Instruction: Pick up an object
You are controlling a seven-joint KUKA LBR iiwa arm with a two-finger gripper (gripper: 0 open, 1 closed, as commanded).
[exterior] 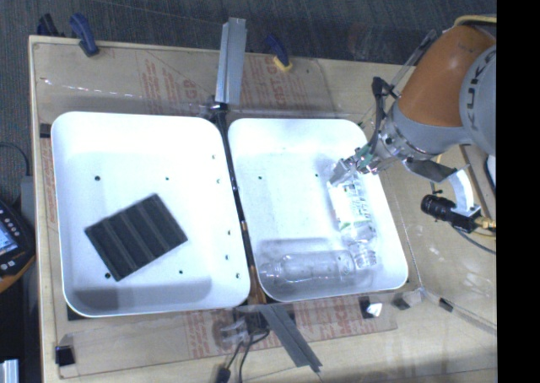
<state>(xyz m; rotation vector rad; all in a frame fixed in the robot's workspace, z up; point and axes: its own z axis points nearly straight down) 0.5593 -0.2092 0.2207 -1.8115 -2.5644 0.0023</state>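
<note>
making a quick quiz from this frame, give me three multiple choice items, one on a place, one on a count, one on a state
1. Where does the dark ribbed panel lie?
A. in the left bin
B. in the right bin
C. on the bench outside the bins

2. How many clear plastic bottles are in the right bin?
A. none
B. one
C. two

3. How does the bottle by the near wall rest?
A. standing upright
B. lying on its side
C. lifted in the air

Answers:
1. A, the panel sits on the floor of the left bin.
2. C, one lies along the near wall and a second bottle lies along the right side, just below the gripper.
3. B, its long side lies flat on the bin floor.
</note>
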